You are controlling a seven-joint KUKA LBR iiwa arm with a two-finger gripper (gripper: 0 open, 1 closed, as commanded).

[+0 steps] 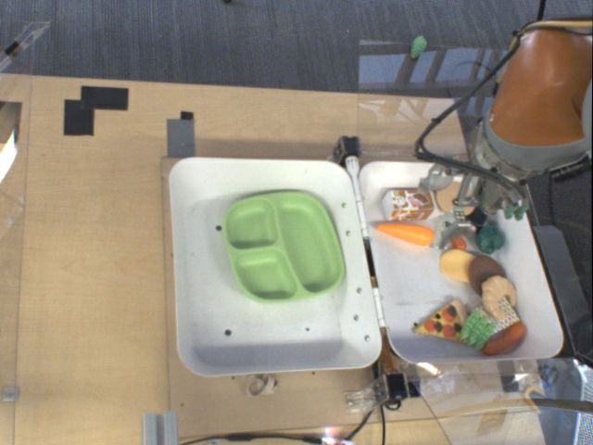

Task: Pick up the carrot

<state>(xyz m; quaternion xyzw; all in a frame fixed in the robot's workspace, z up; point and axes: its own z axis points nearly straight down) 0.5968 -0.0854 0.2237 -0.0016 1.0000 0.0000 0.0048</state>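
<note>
Camera view | pincer hangs low in the right bin (fingers' spread: cannot tell) | carrot lies just to its left, ungripped | risk: closing here likely snags the crowding toy food instead

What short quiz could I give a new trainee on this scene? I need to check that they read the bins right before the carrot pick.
1. True or false: the carrot lies in the left bin.
2. What sits in the left bin? A) pizza slice B) green tray C) carrot
3. Which side of the carrot is the gripper on in the camera view?

Key
1. False: it lies in the right bin.
2. B, the green tray.
3. Its right, near the tip.
</note>
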